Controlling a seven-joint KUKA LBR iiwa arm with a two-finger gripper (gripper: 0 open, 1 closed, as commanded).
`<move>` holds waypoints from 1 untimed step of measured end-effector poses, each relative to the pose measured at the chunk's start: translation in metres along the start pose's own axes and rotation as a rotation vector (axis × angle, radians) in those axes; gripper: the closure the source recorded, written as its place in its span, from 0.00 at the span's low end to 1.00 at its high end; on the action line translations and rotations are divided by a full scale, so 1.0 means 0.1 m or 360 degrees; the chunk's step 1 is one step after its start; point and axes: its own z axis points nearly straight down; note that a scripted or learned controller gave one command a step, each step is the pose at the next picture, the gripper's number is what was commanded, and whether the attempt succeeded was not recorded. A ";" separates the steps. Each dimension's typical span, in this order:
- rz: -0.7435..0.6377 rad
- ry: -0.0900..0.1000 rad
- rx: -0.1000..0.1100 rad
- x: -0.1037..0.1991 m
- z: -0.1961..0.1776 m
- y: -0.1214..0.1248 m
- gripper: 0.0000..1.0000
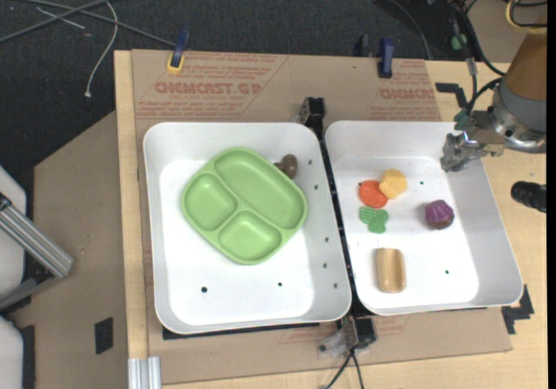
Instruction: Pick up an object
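Observation:
In the right bin (486, 279) lie several small toy foods: a yellow piece (393, 182), an orange-red piece (373, 194), a green leafy piece (375, 220), a purple piece (439, 214) and a tan bread-like roll (390, 269). A small brown piece (287, 166) rests in the left bin against the rim of a green divided plate (246, 204). My gripper (458, 155) hangs over the right bin's far right corner, above and right of the purple piece, with nothing visible between its fingers.
The left bin (174, 283) sits beside the right one with a black clamp (312, 109) at their far joint. Blue clamps (180, 47) hold the cardboard base. Cables and a cardboard box lie beyond the bench.

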 end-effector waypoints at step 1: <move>0.0000 0.0002 0.0005 0.00 -0.26 0.01 1.00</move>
